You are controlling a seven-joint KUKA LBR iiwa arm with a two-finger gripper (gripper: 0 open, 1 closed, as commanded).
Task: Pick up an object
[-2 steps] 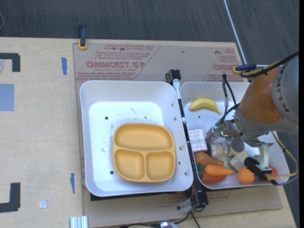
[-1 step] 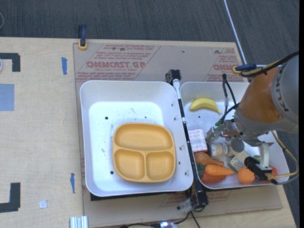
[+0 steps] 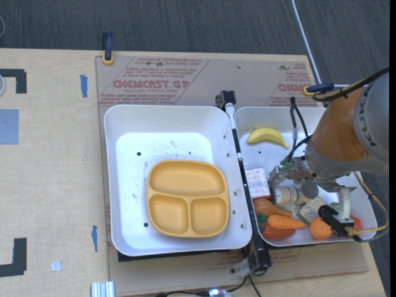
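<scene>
Two shallow white bins with rounded corners and smooth, glossy walls sit side by side on a pale wooden surface [image 3: 49, 184], over a brown printed board [image 3: 161, 79]. The left bin [image 3: 117, 166] holds a matte yellow-orange tray [image 3: 187, 198] with rounded edges, divided into one long compartment on the far side and two smaller ones on the near side. The right bin [image 3: 244, 119] holds a cluster of small objects: a curved yellow banana [image 3: 267, 136] lying alone at the far side, a small white packet with red print [image 3: 256, 180] by the left wall, a pale cylindrical bottle [image 3: 286, 195] lying on its side, a tapered orange carrot [image 3: 284, 222] near the front wall, and a small round orange ball [image 3: 320, 229] just right of it. The gripper [image 3: 303, 177] hangs over the middle of this bin, just above the bottle; whether it is wide or narrow cannot be told, and nothing is seen held in it.
</scene>
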